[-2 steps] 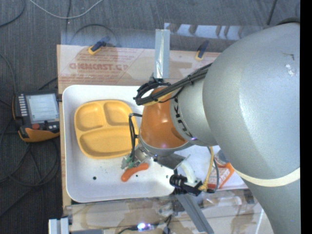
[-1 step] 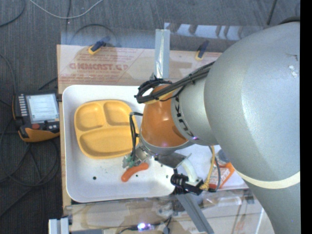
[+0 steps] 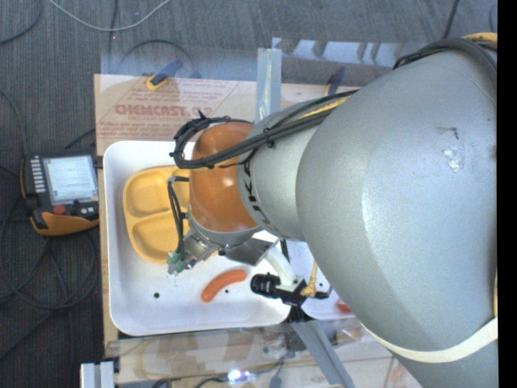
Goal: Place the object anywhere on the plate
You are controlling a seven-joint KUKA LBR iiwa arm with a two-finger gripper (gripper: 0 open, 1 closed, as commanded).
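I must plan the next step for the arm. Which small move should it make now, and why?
Probably shift the gripper sideways over the orange sausage and lower it. The sausage lies on the white bin floor beside the yellow divided plate, apart from the gripper, so nothing is picked yet.

premises: a robotics lab or test cell. evidence: industrial grey arm [image 3: 388, 184] mounted over a bench [image 3: 145, 103] topped with printed board; shallow white bin [image 3: 121, 297] fixed on it; handheld control pendant [image 3: 60, 188] lying on dark carpeted floor [image 3: 48, 71]; loose cables [image 3: 81, 6] trailing across that floor.
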